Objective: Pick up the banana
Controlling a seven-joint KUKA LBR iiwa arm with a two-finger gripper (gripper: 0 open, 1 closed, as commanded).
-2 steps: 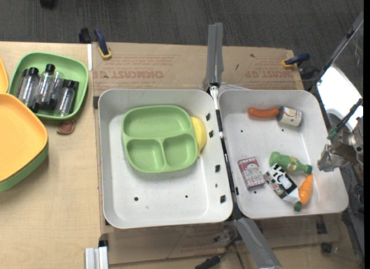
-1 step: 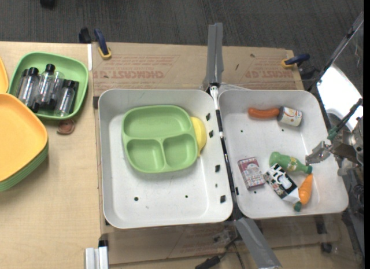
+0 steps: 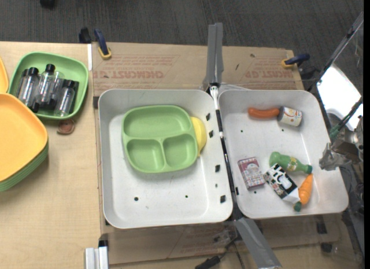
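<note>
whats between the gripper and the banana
In the camera view, from the gripper toward the banana: a green bottle, a small card, then the bins' divider.

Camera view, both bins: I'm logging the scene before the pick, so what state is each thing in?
Yellow banana: in the left white bin, partly hidden under the green divided plate.
Green divided plate: upright, compartments bare.
Orange carrot: lying in the right white bin.
Orange sausage: lying flat.
Small can: on its side.
Gripper: at the right bin's edge.
</note>
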